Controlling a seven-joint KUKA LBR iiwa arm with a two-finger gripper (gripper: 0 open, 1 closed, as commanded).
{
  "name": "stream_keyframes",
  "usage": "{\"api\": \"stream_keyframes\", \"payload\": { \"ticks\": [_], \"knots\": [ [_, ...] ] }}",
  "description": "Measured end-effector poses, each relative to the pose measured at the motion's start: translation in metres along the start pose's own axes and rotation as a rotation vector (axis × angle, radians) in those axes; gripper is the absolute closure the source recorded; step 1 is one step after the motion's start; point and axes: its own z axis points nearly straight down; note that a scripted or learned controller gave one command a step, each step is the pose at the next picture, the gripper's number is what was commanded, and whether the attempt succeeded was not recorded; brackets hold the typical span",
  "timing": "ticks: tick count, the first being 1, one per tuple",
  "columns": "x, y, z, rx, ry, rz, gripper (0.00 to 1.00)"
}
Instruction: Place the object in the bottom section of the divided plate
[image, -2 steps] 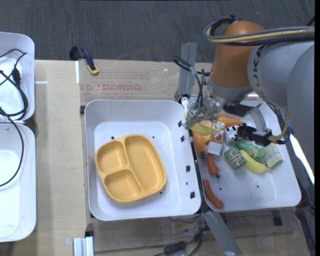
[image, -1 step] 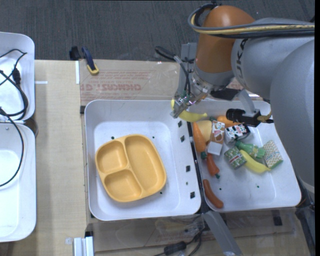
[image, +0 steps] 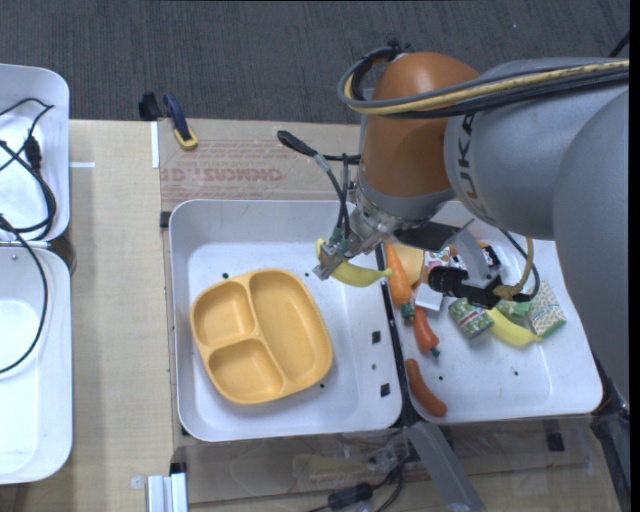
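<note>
A yellow divided plate (image: 262, 335) lies in the left of the two bins (image: 190, 250), with two small sections on its left and a large one on its right. My gripper (image: 334, 258) hangs just above and right of the plate's upper right rim, near the wall between the bins. It is shut on a yellow toy banana (image: 362, 273), which sticks out on both sides of the fingers. The plate's sections hold nothing.
The right bin (image: 560, 395) holds an orange carrot (image: 398, 275), a red pepper (image: 427, 332), a sausage (image: 425, 390), a green can (image: 467, 316), a second banana (image: 512, 330) and a small packet (image: 545, 312). The arm's grey body covers that bin's upper part.
</note>
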Motion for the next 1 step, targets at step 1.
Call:
{"api": "stream_keyframes", "payload": {
  "ticks": [1],
  "knots": [
    [0.0608, 0.0130, -0.0393, -0.001, -0.001, -0.086, 1.00]
  ]
}}
